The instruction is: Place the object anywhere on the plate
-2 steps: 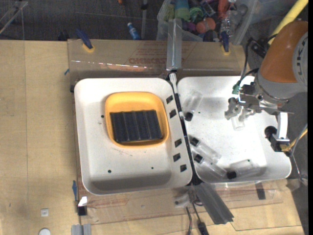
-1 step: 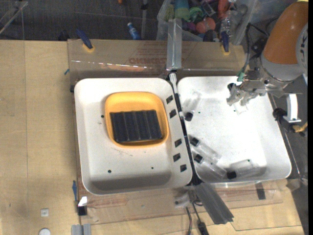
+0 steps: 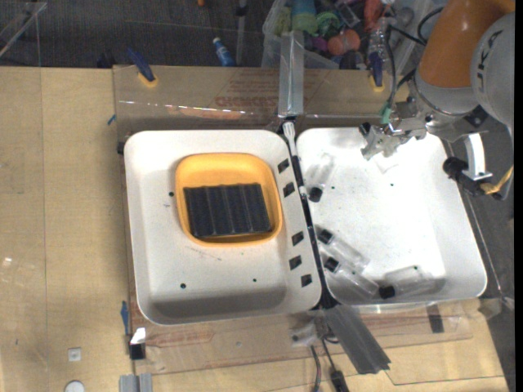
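I see my tool (image 3: 384,140) over the right bin (image 3: 458,243); I cannot tell its grip; the black ridged object (image 3: 226,210) sits on the yellow plate (image 3: 189,172); a bump could knock it off.

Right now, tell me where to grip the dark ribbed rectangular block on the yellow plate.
Probably from straight above, pinching the dark ribbed block across its shorter span, far edge to near edge. It lies flat on the yellow plate, whose raised rim blocks side approaches.
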`<control>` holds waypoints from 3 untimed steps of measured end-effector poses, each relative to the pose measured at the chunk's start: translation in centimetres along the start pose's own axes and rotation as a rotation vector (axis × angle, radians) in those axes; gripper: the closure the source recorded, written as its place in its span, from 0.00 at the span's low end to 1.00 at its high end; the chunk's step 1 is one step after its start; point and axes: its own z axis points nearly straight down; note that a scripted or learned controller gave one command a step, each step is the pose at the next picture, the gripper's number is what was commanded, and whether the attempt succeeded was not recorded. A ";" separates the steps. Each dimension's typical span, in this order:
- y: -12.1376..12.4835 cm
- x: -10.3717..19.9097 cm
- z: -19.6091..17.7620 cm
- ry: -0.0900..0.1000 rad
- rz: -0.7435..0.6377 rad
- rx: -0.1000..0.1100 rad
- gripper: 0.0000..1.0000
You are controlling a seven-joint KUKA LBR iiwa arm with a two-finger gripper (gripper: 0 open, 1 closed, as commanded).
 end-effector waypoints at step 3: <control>1.2 7.0 -4.1 -0.001 -0.445 -0.004 1.00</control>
